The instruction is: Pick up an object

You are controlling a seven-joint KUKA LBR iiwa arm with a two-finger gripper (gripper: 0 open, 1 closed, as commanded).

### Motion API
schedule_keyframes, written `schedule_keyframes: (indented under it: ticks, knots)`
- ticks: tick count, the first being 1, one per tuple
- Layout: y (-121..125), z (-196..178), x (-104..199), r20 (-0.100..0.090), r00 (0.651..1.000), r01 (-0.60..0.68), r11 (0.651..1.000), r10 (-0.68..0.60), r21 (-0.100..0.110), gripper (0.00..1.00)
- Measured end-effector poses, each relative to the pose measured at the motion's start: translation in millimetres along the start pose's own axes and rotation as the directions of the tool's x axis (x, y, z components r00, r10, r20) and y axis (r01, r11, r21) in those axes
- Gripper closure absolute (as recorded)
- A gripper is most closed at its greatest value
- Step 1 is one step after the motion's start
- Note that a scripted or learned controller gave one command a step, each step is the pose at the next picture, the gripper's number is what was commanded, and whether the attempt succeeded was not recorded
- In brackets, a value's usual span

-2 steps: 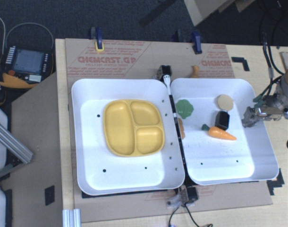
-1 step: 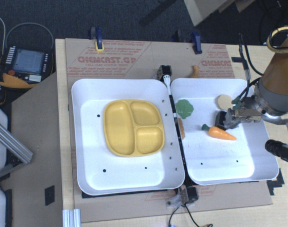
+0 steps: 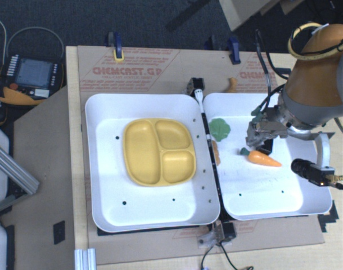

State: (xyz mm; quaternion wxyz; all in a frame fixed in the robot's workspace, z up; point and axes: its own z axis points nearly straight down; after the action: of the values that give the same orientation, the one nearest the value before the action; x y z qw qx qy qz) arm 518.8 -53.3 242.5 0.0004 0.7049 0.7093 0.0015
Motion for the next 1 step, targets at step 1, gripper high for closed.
schedule_keyframes:
  ticks: [1]
  knots:
    - [3.5, -3.8, 58.6, 0.0, 1.0, 0.001, 1.0, -0.001, 0.001, 1.0]
